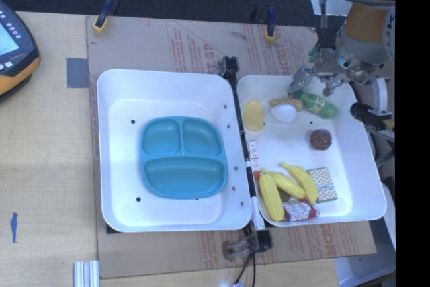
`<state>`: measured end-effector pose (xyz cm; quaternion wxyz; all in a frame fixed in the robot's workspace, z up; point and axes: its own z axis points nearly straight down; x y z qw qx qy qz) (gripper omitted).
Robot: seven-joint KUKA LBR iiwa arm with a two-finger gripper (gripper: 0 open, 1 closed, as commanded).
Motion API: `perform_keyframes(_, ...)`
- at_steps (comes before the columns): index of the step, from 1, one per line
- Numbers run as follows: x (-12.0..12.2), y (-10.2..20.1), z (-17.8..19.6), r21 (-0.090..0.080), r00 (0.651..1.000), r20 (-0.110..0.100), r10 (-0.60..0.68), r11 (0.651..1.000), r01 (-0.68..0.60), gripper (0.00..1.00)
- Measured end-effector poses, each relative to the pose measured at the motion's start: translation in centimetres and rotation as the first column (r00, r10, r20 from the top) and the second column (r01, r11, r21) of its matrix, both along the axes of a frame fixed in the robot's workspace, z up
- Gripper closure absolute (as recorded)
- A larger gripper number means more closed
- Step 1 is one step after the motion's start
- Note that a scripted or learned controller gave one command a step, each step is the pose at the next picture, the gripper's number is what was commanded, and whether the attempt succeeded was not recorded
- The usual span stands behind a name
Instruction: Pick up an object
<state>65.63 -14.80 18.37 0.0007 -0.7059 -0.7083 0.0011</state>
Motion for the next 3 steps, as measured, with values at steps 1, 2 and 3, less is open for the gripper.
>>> perform_keyframes(1, -7.5, -1.0, -9.7, 0.003, 1.0, -0.013, -0.001, 1.0, 0.001, 0.0)
perform_keyframes(2, 0.3, 0.0, -9.1, 0.0, 1.0, 0.006, 0.004, 1.0, -0.004, 0.0)
perform_keyframes(3, 0.0, 5.0, -9.2, 0.002, 1.0, -0.003, 0.006, 1.0, -0.006, 0.0)
